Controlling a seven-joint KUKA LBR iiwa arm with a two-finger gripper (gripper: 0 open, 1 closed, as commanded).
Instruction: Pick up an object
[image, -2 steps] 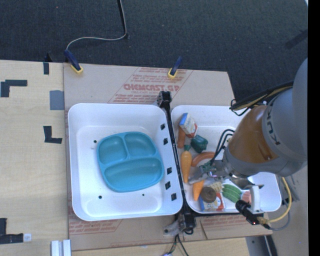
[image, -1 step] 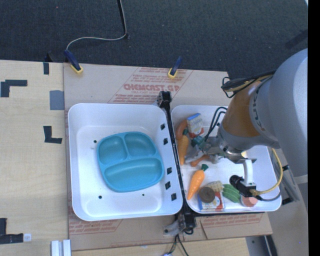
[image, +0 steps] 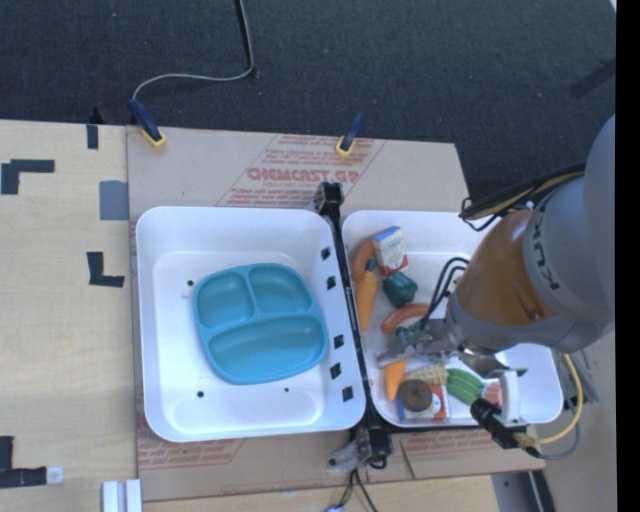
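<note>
**Toy food in the right bin, with the robot arm over it**

The things to pick up are a pile of toy food in the right bin (image: 545, 395). A long orange carrot (image: 367, 293) lies close to the wall between the two bins. Just above it is a small box (image: 390, 247) with white, blue and orange on it. A dark green piece (image: 400, 289) sits beside the carrot. Below that is a hot dog (image: 409, 317), orange-red and a bit tilted. Near the front of the bin there is a short orange piece (image: 394, 378), a round brown piece (image: 417, 397), a pale yellow piece (image: 431, 375) and a green piece (image: 464, 385). These last ones lie very close together, some touching.

The gripper (image: 418, 340) is low over the middle of this pile, just under the hot dog. It looks grey and dark. I cannot tell if it is open or closed, and I cannot tell if it has hold of anything.

The big grey arm (image: 560, 250) comes in from the right. Its orange band (image: 505, 280) sits just above the gripper and covers part of the right bin.

The left bin (image: 160, 300) has a blue plate (image: 261, 322) in it. The plate has three parts. It lies flat in the middle of the bin.

Both bins sit side by side on a brown cardboard sheet (image: 290, 175).
</note>
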